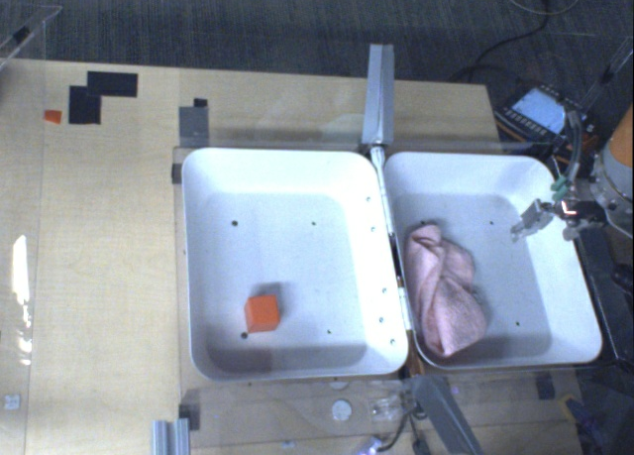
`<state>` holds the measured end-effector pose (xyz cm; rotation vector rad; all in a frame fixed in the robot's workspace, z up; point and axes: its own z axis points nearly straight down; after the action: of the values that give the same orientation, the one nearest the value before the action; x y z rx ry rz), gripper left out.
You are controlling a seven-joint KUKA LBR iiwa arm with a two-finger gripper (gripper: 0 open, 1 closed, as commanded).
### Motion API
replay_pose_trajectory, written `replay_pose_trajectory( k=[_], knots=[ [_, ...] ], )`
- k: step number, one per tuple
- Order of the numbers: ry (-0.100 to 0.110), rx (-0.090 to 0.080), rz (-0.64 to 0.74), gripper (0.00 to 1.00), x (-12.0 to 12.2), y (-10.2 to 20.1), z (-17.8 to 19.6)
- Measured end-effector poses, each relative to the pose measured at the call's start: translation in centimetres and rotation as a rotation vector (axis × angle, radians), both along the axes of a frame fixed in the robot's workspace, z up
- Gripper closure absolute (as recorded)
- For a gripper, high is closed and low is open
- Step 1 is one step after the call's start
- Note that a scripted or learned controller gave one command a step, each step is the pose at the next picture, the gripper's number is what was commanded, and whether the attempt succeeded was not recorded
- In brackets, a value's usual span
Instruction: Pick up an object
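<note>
A small orange block (263,313) lies in the left bin (213,245), near its front left corner. In the right bin (555,344) a crumpled pink cloth (446,289) rests against the left wall. My gripper (532,220) hangs over the right bin's right side, near its rim. It is well to the right of the cloth, apart from it, and nothing is seen in its grasp.
A metal post (377,96) stands behind the divide between the two bins. Black markers (97,94) and a small orange tag (52,117) lie on the wooden bench at the far left. Cables and a device (540,111) sit behind the right bin.
</note>
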<state>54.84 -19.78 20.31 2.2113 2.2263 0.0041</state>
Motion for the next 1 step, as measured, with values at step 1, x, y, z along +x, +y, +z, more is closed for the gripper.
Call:
replay_pose_trajectory(
  k=[1],
  knots=[
    [0.000, 0.000, 0.000, 0.00, 0.00, 0.00, 0.01]
  ],
)
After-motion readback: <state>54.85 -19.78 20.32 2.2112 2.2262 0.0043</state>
